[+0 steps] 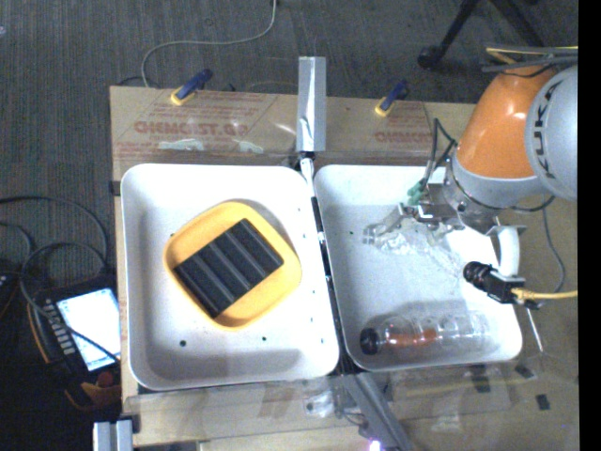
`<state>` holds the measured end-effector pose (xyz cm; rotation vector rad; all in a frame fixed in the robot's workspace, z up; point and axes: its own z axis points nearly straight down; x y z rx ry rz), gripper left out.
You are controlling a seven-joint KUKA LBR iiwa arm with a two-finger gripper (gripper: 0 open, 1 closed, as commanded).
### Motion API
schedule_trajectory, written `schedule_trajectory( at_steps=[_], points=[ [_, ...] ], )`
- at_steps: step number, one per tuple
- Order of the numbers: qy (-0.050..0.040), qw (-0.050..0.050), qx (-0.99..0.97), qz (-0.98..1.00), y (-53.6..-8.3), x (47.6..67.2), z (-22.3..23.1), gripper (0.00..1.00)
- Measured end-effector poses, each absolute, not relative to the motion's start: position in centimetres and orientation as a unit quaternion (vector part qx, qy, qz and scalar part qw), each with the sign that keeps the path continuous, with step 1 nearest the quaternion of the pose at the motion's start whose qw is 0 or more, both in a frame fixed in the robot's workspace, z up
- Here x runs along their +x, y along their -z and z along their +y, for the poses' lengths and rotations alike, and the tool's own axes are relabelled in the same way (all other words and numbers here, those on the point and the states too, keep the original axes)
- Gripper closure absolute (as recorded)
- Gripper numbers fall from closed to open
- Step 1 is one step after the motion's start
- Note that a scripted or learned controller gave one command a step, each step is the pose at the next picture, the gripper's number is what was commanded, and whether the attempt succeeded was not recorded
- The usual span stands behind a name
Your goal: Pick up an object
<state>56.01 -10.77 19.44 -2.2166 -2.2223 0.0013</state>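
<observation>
Hovering my gripper [390, 228] in the right bin [349, 205], I cannot tell its state; the clear bottle [423, 333] lies at six o'clock, so I judge descent comes next.

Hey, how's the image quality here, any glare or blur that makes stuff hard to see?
Camera view: lighting is even and soft, shadows faint. The white right bin looks washed out, so the clear plastic bottle and crumpled clear wrap blend into it. The end effector is small and indistinct. The yellow object reads sharply.
</observation>
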Motion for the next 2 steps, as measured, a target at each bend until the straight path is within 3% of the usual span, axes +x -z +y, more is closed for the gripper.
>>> schedule_trajectory(
  at_steps=[1,2],
  points=[
    [0.0023,-0.004,-0.742,-0.671,-9.9,59.7,-11.1,0.0],
    [-0.0012,-0.001,-0.734,-0.679,-14.3,57.3,-19.5,0.0]
  ],
)
